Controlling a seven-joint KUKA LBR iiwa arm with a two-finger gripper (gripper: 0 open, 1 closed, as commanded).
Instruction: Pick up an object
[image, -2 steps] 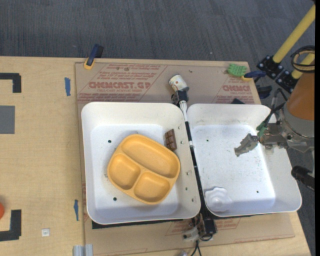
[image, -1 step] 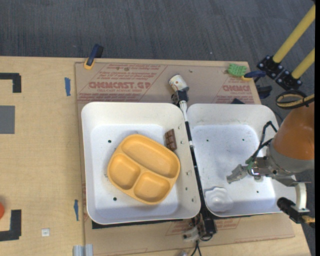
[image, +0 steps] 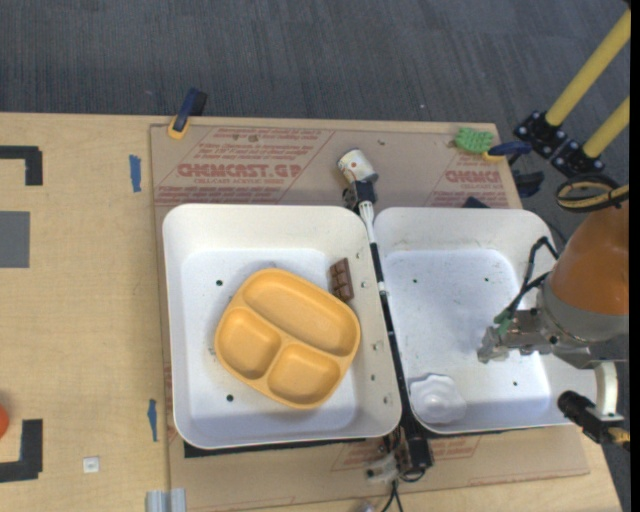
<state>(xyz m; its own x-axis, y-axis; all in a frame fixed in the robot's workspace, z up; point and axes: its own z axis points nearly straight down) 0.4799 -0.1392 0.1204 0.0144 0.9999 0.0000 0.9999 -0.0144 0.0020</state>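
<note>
A yellow divided plate (image: 288, 338) lies in the middle of the left bin (image: 190, 240). A small brown block (image: 341, 279) rests against that bin's right wall, just beyond the plate. In the right bin (image: 440, 230), a pale translucent cup-like object (image: 436, 396) sits at the near left corner. My gripper (image: 494, 343) hangs low over the right side of the right bin, to the right of and a little beyond the pale object, apart from it. Nothing shows in its grasp.
The arm's grey body with its orange band (image: 600, 270) covers the right bin's right edge. A white knob (image: 352, 162) stands behind the divider between the bins. A green item (image: 468, 139) and a blue clamp (image: 186, 110) sit at the board's far edge.
</note>
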